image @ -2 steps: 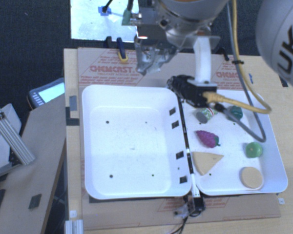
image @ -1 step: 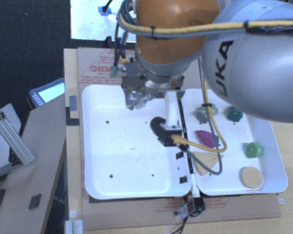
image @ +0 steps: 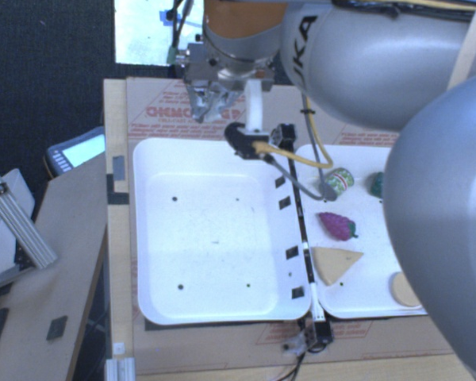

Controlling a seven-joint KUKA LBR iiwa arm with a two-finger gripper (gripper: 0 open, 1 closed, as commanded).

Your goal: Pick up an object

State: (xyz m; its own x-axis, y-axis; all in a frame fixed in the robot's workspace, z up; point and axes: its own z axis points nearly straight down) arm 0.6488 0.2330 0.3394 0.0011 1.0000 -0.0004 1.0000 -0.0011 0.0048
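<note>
My gripper (image: 210,105) hangs over the back edge of the left bin (image: 155,236), near its far rim, with no object seen in it. The right bin (image: 357,304) holds several objects: a small green and white can (image: 339,181) lying on its side, a teal piece (image: 376,184) partly hidden by the arm, a purple bunch of grapes (image: 337,225), a tan wedge (image: 335,263) and a tan round disc (image: 403,289). All of these lie well to the right of the gripper and nearer the front.
A black connector (image: 242,139) with a yellow cable hangs from the wrist over the divider between the bins. The grey arm covers the right bin's right side. Cardboard (image: 166,109) lies under the bins; a metal rail (image: 16,221) stands at left.
</note>
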